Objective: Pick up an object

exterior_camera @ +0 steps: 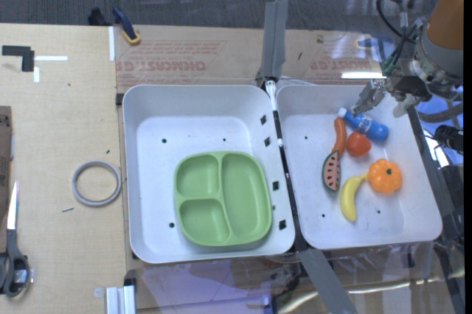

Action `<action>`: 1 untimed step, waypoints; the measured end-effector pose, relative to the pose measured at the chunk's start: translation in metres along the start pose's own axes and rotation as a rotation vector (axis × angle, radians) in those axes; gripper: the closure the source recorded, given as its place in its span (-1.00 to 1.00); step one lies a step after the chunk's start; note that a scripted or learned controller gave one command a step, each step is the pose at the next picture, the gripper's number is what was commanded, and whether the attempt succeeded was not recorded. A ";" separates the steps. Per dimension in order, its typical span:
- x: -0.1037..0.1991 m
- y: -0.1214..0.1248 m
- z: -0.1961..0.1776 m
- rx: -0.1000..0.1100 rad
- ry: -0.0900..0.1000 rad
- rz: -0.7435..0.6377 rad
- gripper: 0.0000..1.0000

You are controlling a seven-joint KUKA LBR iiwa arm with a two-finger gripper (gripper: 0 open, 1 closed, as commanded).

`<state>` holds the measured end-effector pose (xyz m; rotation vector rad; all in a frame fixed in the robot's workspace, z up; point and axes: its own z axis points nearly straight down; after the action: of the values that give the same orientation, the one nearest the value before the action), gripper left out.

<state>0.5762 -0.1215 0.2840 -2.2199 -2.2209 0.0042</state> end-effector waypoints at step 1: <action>-0.023 0.066 0.093 -0.001 0.000 0.000 -1.00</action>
<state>0.6422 -0.1446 0.1905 -2.2201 -2.2217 0.0036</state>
